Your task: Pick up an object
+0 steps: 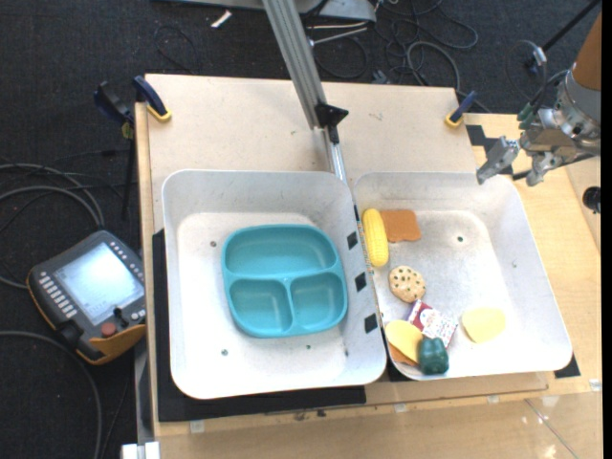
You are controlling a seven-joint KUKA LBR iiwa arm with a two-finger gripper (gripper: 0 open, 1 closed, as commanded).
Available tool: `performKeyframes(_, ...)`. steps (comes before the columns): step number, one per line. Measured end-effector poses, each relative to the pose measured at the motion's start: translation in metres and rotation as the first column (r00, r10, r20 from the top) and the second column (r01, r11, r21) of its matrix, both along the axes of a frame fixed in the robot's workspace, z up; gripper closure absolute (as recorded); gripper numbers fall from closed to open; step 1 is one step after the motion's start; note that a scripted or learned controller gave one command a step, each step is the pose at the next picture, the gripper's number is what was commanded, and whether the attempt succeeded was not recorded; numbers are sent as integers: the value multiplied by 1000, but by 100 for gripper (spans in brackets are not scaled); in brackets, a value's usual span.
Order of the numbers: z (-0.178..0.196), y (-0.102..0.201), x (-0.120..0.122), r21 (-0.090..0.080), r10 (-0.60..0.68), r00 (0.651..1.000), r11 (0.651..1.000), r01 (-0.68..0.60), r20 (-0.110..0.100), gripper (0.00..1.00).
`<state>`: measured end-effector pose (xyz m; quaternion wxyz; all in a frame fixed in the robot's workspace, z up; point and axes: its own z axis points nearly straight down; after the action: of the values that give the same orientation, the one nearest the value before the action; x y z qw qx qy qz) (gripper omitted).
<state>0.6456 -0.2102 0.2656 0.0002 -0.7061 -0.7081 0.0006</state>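
The gripper (512,163) hangs at the upper right, over the far right corner of the right bin (535,285), with its two fingers spread apart and nothing between them. It is well apart from the objects lying in that bin. Those objects gather along the bin's left and near sides: a yellow corn cob (375,237) lies lengthwise against the left wall, touching an orange slice of toast (401,226) just to its right. Below them sits a round chocolate-chip cookie (406,282). Nearer the front edge, a small red and white packet (432,322) lies beside a yellow-orange wedge (402,338), with a dark green piece (433,356) touching both at the front rim. A pale yellow chip-shaped piece (484,324) rests alone to the right of the packet. In the left bin (191,256) a teal plate with three compartments (285,279) lies flat near the middle. Both bins stand side by side on the light wooden surface (239,122), where a metal pole (296,46) slants down to the seam between them. A handheld control pendant (91,295) lies on the dark floor to the left.
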Motion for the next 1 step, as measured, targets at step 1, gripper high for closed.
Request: performKeyframes(1, 0, 0, 0, -1, 0, 1000, 1000, 0, 0, 0)
